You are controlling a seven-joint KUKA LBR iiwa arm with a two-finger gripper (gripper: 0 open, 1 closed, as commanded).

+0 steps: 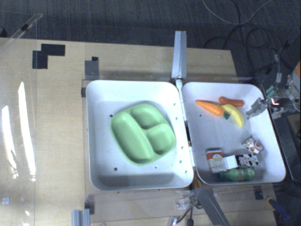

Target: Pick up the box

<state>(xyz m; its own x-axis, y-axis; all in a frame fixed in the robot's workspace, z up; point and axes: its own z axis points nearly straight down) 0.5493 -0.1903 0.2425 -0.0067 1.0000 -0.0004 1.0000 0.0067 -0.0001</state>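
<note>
I read the gripper [257, 108] as the grey metal piece hanging over the far right edge of the right white plastic bin [221, 85], just beside the yellow plastic banana [234, 115]. From my screen I could not tell whether it was spread or pressed together, and nothing showed held in it.

The thing I took for the task's box was the small orange-and-white cardboard box [215, 160]. It lay flat near the near edge of the right bin, toward its left side. A black-and-white printed carton [248, 161] sat touching or just beside its right end. A dark green rounded plastic piece [236, 174] lay against the near wall just below both. A small red-and-white gabled carton [252, 146] stood apart toward the right wall.

My judgement was that the reach had not begun in earnest, since the gripper was well apart from the box. To do it well, I would have come straight down over the box's left half, away from the crowding on its right. I would have closed across its shorter width, because printed card is smooth and dents easily.

An orange plastic carrot [210, 108] and a second, shorter orange vegetable [231, 101], both glossy and tapered, lay by the far edge. A pale green moulded tray [142, 133] with three hollows sat in the left white bin [94, 140].
</note>
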